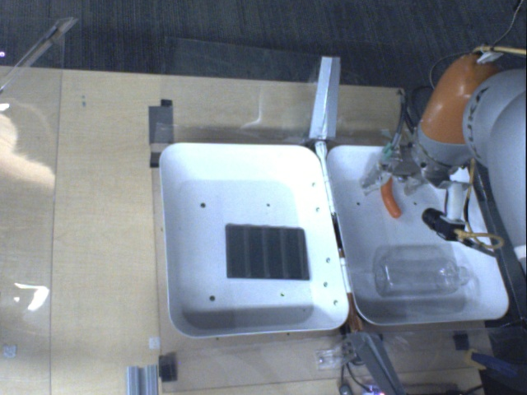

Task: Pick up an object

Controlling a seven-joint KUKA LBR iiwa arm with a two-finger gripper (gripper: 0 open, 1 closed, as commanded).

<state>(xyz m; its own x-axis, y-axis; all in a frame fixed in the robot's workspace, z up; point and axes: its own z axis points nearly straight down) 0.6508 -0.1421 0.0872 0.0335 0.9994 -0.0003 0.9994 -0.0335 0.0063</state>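
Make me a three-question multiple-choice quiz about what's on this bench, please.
1. Where does the clear plastic bottle lie?
A. in the left bin
B. in the right bin
C. on the bare bench

2. What colour is the small stick-like object beside the gripper?
A. orange
B. green
C. blue

3. How does the bottle rest?
A. upright
B. on its side
C. lifted in the air

Answers: 1 B, it sits near that bin's front edge. 2 A, it stands out orange on the white floor. 3 B, its long body lies flat.
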